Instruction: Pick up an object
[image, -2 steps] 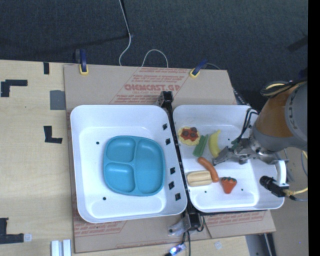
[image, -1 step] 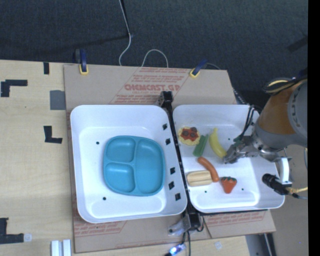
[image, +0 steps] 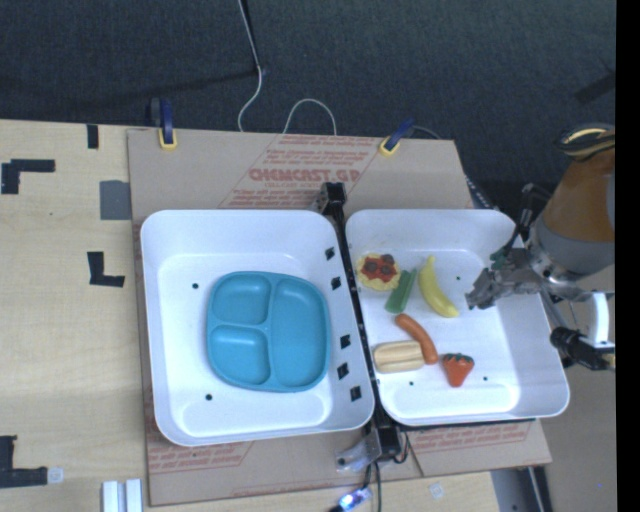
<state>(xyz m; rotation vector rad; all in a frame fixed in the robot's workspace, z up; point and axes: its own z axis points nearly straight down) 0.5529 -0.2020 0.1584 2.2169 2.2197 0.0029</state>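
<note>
Left bin (image: 165, 300): holds the blue three-compartment plastic plate (image: 267, 331).
Right bin (image: 500, 395): yellow toy banana (image: 436, 287) right of green toy pepper (image: 401, 290); tan toy bun (image: 397, 355) left of red toy strawberry (image: 457, 368).
Hand (image: 485, 290): over right bin's right side.

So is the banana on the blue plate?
No, the banana lies in the right bin, while the blue plate sits in the left bin.
</note>
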